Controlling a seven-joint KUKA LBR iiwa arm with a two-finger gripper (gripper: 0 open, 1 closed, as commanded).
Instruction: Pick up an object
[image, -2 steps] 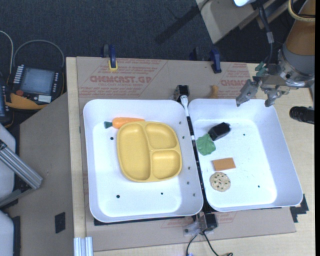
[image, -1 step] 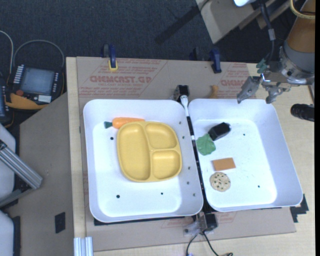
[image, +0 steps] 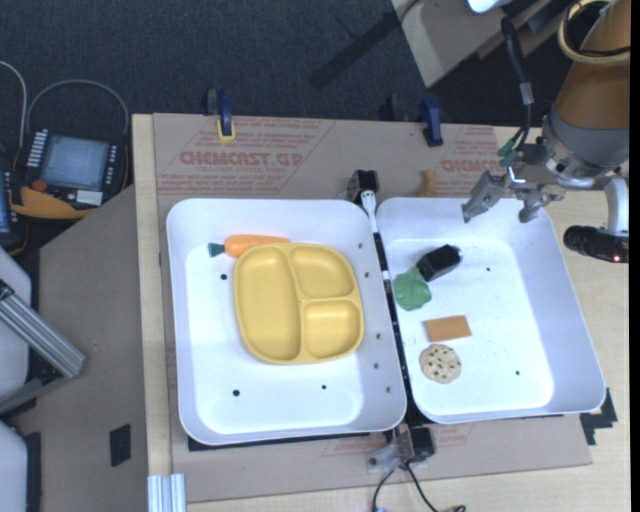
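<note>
My gripper (image: 507, 203) hangs over the far edge of the right bin (image: 520, 385), its two fingers spread apart with nothing between them. Below it in that bin lie a black block (image: 438, 262), a green leafy piece (image: 411, 290), an orange-brown flat rectangle (image: 447, 328) and a chocolate-chip cookie (image: 440, 363). The black block is the nearest, a little down and to the left of the fingers. In the left bin (image: 200, 390) rests a yellow divided plate (image: 298, 301), with an orange carrot (image: 252, 243) along its far edge.
A ridge (image: 383, 290) divides the two bins. Blue clamps (image: 226, 118) hold the cardboard sheet at the back. A pendant with a screen (image: 72, 165) sits off the bench to the left. The arm's orange band (image: 598, 55) rises at the upper right.
</note>
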